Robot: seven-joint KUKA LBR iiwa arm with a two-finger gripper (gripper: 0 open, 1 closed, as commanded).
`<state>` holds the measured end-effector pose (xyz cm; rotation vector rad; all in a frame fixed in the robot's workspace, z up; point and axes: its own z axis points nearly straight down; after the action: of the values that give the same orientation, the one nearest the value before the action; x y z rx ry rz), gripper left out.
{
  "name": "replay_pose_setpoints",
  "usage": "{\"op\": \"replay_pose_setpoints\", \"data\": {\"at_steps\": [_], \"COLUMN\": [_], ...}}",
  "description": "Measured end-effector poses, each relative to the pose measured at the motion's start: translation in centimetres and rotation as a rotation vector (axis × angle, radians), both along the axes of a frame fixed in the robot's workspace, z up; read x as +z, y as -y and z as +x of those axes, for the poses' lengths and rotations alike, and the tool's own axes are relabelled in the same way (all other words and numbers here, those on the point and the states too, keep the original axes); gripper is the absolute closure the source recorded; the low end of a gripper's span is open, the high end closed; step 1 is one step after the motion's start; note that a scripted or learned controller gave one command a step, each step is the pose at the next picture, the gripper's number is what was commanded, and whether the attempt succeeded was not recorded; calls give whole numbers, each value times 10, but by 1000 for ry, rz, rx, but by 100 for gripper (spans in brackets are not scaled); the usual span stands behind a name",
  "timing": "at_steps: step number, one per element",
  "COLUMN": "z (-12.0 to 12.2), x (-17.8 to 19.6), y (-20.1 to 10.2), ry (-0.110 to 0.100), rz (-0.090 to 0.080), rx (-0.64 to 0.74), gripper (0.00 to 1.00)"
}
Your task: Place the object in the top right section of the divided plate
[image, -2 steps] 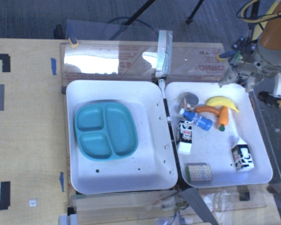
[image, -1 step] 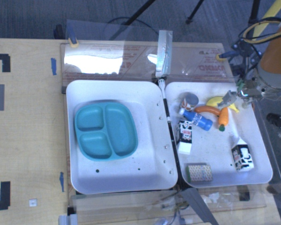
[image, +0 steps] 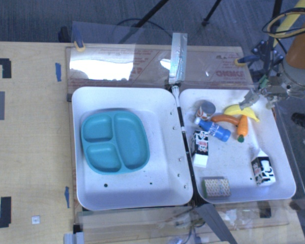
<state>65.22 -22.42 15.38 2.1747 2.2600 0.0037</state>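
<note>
Left bin (image: 91, 98): holds just the divided plate (image: 115, 141), teal, three sections, lying flat near the bin's left-centre. Two smaller sections stacked on its left side, one long section down its right side. No objects in any section.

Divider ridge (image: 183, 136) between the bins; a clear panel with a silver taped strip (image: 178, 57) stands behind both bins.

Right bin (image: 282, 151): everything loose is in here, well apart from the plate.
- Black-and-white carton (image: 201, 147) just right of the ridge, lying flat, long axis roughly up-down in view.
- Woven tan block (image: 216, 187) near the bin's front edge.
- Grey round piece (image: 207, 107) at top of the cluster, blue bottle (image: 215, 129) below it, lying down, long axis slanting from upper-left to lower-right.
- Orange carrot-like toy (image: 235, 121) touching the bottle's right end, bent shape, one leg running left-right, the other dropping down towards a green tip.
- Yellow banana (image: 241, 111) touching the top of the orange toy, long axis left-right with a slight droop at the right end.
- Second black-and-white carton (image: 263, 169) alone in the bin's lower right, long axis near up-down, slightly tilted.

Which of these is the task object: can't tell.

Gripper (image: 255, 96) sits over the right bin's upper-right corner, just beside the banana's upper right, pointing down-left. Finger gap: can't tell, too small and blurred. Nothing visibly held.
</note>
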Motion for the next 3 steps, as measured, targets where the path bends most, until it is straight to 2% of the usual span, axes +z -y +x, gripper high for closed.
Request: {"op": "replay_pose_setpoints", "data": {"at_steps": [1,2,3], "z": [3,-24,-94], "x": [-16,-65,-67], "y": [-11,-37,-59], "ry": [0,-4,-1], "rz": [1,1,-1], "rx": [-73,498,744], "gripper": [0,0,0]}}
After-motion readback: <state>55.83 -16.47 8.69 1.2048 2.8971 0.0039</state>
